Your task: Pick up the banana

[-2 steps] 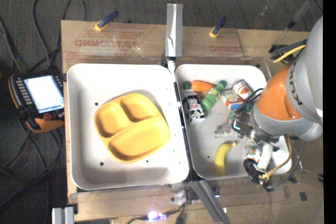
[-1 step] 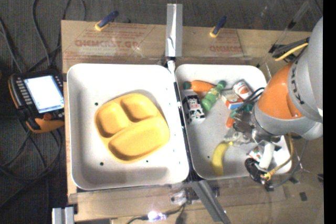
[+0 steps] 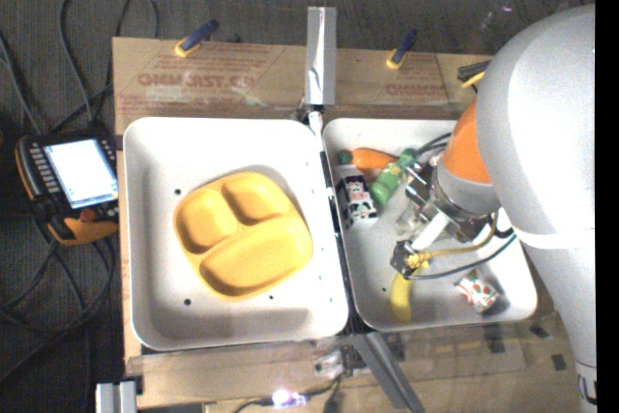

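Note:
The yellow banana (image 3: 399,298) lies near the front edge of the right bin (image 3: 368,305), its upper end hidden under the robot's wrist hardware. My gripper (image 3: 420,216) hangs low over the middle of that bin, just above and behind the banana. The arm's big grey body and orange band cover the bin's right side. Nothing shows as held.
An orange carrot (image 3: 370,158), a green object (image 3: 390,179) and a small printed carton (image 3: 356,197) lie in the right bin's back left. A red-and-white packet (image 3: 479,291) sits at its front right. The left bin (image 3: 145,237) holds a yellow divided plate (image 3: 244,232).

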Controlling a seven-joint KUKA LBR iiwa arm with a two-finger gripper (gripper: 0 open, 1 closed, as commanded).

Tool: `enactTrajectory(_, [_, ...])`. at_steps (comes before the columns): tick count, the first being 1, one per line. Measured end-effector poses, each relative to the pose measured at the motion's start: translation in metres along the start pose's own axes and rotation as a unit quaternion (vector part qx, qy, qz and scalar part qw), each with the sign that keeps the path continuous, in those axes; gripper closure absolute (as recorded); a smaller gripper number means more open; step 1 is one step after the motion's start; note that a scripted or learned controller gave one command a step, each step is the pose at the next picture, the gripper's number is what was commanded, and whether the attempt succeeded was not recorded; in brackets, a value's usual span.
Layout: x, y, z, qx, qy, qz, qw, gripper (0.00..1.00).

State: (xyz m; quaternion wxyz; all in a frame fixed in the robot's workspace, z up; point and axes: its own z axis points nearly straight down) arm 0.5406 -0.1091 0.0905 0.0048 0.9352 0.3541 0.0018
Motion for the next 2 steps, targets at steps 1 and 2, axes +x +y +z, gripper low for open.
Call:
enactTrajectory(1, [0.003, -0.001, 0.001, 0.000, 0.002, -0.001, 1.0000, 0.00])
enactTrajectory(2, [-0.062, -0.004, -0.065, 0.007, -0.003, -0.026, 0.9996, 0.00])
